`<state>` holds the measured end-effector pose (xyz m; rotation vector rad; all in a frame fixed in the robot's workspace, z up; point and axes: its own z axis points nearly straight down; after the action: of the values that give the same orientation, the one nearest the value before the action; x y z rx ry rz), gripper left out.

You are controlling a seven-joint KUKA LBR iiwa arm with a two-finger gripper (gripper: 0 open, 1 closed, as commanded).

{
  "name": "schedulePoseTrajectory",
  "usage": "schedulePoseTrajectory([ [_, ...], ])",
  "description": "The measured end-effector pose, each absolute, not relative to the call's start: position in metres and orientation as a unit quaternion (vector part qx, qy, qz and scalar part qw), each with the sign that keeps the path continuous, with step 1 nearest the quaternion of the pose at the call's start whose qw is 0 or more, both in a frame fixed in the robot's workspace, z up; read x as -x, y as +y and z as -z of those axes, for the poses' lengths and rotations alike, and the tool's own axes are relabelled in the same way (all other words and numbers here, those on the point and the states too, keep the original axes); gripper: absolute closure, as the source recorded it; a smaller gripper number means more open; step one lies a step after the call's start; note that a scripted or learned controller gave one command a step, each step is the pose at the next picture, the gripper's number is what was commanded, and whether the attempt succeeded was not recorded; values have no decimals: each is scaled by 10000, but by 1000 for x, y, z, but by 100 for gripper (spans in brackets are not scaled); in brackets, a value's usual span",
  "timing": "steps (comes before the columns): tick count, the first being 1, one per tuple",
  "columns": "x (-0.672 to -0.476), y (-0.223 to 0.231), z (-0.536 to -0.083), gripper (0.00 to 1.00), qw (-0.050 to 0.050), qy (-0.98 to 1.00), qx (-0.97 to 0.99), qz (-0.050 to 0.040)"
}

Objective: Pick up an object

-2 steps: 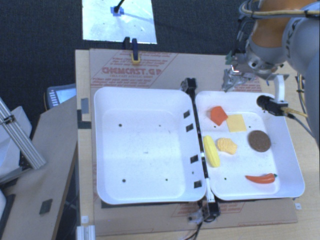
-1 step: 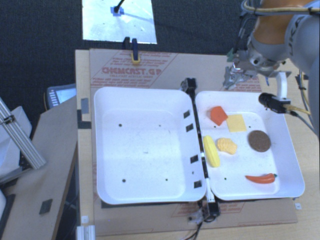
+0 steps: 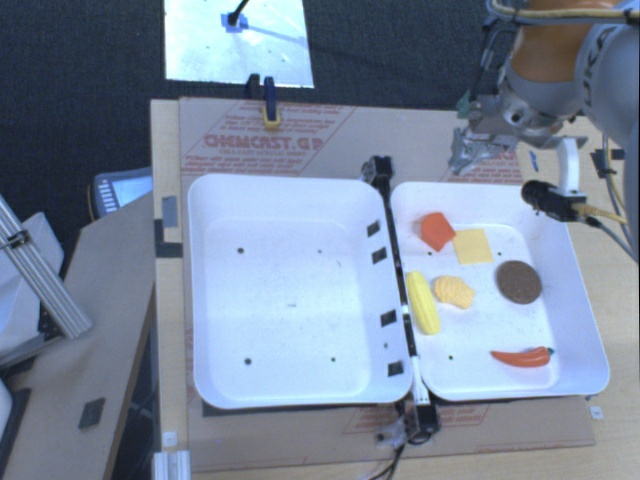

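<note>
The right bin (image 3: pixel 575 318) holds several toy foods: an orange-red wedge (image 3: pixel 437 230), a pale yellow square slice (image 3: pixel 473 246), a brown round cookie (image 3: pixel 519 281), a yellow corn cob (image 3: pixel 423 302), a yellow-orange croissant-like piece (image 3: pixel 454 290) and a red chili pepper (image 3: pixel 521 357). My gripper (image 3: pixel 467 158) hangs above the far rim of the right bin, behind the orange-red wedge, with nothing between its fingers.
The left bin (image 3: pixel 200 268) lies beside the right one, split from it by a black hinge strip (image 3: pixel 392 278). A cardboard sheet (image 3: pixel 300 133) lies under both bins. A yellow and blue clamp (image 3: pixel 270 103) sits at the back.
</note>
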<state>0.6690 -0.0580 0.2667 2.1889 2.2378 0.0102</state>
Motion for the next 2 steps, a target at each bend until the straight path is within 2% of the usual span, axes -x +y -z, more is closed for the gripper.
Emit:
schedulePoseTrajectory([
  [2, -671, -57, -288, 100, 84, 7189, -6951, -47],
])
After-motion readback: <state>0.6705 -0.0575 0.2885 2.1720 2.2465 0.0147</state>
